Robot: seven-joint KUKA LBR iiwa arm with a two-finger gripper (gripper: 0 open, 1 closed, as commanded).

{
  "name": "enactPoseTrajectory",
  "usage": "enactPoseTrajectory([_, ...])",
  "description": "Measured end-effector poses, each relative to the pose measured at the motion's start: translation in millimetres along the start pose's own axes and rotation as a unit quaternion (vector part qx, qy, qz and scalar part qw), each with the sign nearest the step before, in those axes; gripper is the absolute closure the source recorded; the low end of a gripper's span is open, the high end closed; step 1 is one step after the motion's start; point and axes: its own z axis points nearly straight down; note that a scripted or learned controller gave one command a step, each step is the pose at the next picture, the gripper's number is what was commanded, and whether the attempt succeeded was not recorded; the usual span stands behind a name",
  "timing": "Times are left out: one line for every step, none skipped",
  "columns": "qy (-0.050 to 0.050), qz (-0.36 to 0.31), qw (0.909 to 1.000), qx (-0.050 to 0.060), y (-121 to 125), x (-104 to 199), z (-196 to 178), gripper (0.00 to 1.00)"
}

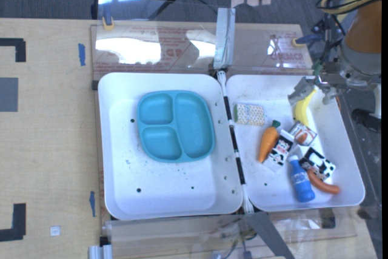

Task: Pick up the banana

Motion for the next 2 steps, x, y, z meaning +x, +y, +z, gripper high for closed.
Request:
enactPoseTrajectory([0.004, 0.043, 0.999, -0.002, 42.2, -35.8, 98.8, 0.0])
enactPoseTrajectory([0.008, 0.039, 0.9992, -0.002, 42.5, -36.0, 106.1, 0.0])
